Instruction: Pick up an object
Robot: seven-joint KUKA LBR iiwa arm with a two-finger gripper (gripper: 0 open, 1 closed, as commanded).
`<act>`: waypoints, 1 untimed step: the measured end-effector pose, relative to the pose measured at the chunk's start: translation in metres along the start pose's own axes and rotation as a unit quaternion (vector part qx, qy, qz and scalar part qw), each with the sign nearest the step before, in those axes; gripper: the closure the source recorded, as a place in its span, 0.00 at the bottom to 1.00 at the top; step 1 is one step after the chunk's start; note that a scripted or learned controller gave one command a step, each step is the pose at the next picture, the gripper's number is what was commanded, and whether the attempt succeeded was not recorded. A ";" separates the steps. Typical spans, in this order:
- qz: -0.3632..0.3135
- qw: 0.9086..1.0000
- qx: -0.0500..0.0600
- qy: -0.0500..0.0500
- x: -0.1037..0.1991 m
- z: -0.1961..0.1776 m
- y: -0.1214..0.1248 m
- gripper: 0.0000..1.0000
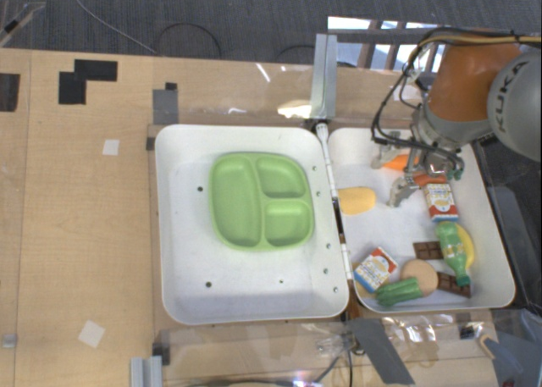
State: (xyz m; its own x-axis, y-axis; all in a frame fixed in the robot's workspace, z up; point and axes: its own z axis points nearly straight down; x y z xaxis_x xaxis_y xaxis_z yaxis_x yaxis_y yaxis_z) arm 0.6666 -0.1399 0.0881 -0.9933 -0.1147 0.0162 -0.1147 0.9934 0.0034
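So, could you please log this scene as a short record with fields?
left bin: holds a green plate
right bin: yellow piece, carton, banana, small box, green vegetable, round bread, chocolate
gripper: low over the right bin's far part, beside the carton
orange item: partly hidden by the gripper

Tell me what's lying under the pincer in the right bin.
Below the pincer lies bare floor of the right bin. An orange item pokes out beside it, partly covered by the arm, so its kind stays unclear.
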 end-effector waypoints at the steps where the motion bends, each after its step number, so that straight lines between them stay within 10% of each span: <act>1: -0.016 1.000 0.004 -0.013 0.043 0.000 -0.040 0.00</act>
State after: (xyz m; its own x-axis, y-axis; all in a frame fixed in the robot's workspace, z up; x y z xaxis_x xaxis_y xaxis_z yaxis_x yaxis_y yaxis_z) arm 0.6285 -0.1849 0.0884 -0.9893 -0.1457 -0.0106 -0.1457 0.9893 -0.0053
